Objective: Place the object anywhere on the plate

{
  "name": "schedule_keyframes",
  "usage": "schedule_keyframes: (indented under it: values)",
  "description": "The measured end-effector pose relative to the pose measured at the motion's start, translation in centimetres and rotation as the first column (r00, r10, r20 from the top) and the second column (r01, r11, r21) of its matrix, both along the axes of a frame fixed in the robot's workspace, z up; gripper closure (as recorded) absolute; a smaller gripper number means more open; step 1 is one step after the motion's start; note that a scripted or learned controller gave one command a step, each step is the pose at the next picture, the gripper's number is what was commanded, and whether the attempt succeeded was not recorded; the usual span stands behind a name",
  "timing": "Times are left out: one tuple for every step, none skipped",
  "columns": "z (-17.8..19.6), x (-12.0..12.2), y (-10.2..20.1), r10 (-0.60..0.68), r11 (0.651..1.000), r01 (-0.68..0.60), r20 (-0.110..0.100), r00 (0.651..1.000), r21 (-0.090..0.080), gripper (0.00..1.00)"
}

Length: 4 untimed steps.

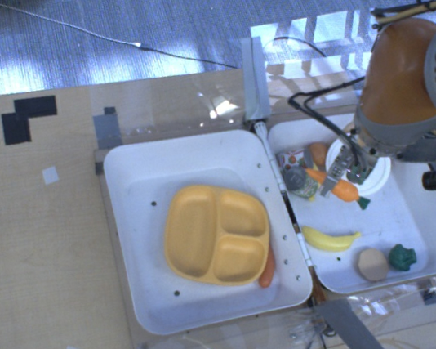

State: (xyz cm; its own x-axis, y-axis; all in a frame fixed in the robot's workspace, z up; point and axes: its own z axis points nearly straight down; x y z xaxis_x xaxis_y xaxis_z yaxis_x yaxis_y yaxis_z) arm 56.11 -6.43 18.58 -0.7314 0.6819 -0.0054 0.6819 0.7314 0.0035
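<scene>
The end effector (pixel 342 176) is pinching the orange carrot (pixel 345 190) over the right bin (pixel 431 262), and it is holding just the tip, so the carrot may be slipping out before reaching the yellow plate (pixel 216 234).

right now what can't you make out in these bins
- claw: whether it grips the carrot; too small in the camera view.
- sausage: partly tucked under the yellow plate.
- packet in the right bin: blurred, crowded by the carrot and arm.
</scene>
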Motion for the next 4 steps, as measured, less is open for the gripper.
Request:
schedule_keyframes:
  values:
    - [2.3,0.7,4.8,0.524,0.852,-0.524,0.002,0.852,-0.003,1.00]
    - [9.8,-0.1,12.3,0.703,0.711,-0.703,0.005,0.711,-0.006,1.00]
    - [11.0,-6.1,17.8,0.909,0.418,-0.909,0.001,0.418,-0.006,1.00]
    - [11.0,-6.1,17.8,0.908,0.419,-0.908,0.000,0.419,-0.006,0.00]
